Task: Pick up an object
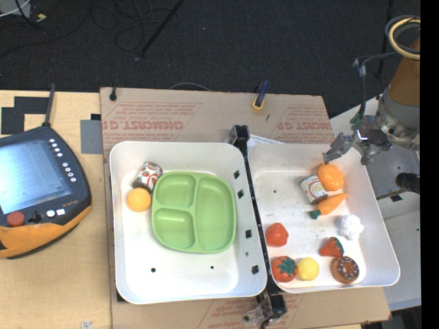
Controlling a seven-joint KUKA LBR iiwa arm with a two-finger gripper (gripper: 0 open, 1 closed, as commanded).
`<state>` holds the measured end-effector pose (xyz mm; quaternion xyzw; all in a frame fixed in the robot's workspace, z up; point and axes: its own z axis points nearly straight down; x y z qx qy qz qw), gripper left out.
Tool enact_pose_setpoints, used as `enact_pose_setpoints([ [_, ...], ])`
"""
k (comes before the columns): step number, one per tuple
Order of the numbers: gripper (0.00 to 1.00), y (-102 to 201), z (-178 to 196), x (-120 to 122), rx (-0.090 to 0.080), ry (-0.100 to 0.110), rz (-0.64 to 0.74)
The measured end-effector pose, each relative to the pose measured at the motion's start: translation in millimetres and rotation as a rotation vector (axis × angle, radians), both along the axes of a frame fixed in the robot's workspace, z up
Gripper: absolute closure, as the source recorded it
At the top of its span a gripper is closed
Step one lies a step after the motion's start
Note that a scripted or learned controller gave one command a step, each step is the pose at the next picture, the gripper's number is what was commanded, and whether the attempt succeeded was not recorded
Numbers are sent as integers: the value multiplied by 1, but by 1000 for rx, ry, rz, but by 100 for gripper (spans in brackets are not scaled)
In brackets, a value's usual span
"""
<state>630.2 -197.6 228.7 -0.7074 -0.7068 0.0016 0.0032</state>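
My gripper (352, 147) hangs over the far right corner of the right bin (384, 238), open, with nothing between its fingers. Just below and left of it lie an orange (330, 177), a small can (313, 188) and a carrot (330, 204). Further toward the front are a white crumpled lump (351, 226), a red pepper (276, 234), a strawberry (331, 247), a tomato (284, 269), a lemon (309, 269) and a donut (345, 269).
The left bin (130, 266) holds a green divided plate (193, 211), a tipped can (147, 175) and a yellow ball (138, 199). A teach pendant (38, 184) lies at the far left. A blue and yellow clamp (259, 96) sits on the cardboard behind the bins.
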Motion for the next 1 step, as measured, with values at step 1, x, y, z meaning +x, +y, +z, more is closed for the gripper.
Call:
enact_pose_setpoints([
  [1,0,1,-63,4,-1,-1,4],
])
